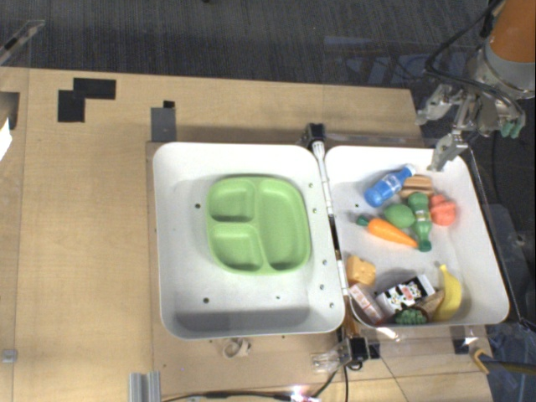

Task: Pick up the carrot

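Carrot (392, 232) lies in the right bin (484, 224); gripper (444, 154) hovers apart above its far edge; finger state unclear.

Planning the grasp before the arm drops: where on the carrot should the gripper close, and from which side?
Grip the carrot across its thick orange middle, coming straight down from above. It lies flat, slanting from its green top at the left to its tip at the lower right, so the fingers would probably best straddle its short width. A green vegetable touches its upper side, leaving little room there. The gripper hovers near the bin's top edge.
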Tool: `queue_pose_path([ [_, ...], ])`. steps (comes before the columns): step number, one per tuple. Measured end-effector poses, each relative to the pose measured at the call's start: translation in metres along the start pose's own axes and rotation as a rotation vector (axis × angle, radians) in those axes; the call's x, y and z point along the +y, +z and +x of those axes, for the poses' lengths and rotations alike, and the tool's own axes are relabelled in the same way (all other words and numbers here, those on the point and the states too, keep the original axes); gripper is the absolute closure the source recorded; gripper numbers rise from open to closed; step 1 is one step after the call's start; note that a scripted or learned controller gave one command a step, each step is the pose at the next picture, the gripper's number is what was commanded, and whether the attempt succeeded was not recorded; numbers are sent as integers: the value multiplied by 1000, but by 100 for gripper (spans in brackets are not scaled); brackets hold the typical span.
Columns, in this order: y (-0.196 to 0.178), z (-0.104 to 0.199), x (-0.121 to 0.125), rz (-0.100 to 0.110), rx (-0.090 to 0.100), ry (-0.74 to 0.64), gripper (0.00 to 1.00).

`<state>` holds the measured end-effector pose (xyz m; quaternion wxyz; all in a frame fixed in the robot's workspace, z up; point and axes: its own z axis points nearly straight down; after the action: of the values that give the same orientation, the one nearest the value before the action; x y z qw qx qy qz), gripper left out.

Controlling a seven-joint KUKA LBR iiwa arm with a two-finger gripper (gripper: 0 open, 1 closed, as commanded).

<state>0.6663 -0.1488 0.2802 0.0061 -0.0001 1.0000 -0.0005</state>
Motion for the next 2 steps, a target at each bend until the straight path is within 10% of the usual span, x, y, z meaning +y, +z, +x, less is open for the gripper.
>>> queue_pose_path([
  [2,187,77,63,-2,-1,13,0],
])
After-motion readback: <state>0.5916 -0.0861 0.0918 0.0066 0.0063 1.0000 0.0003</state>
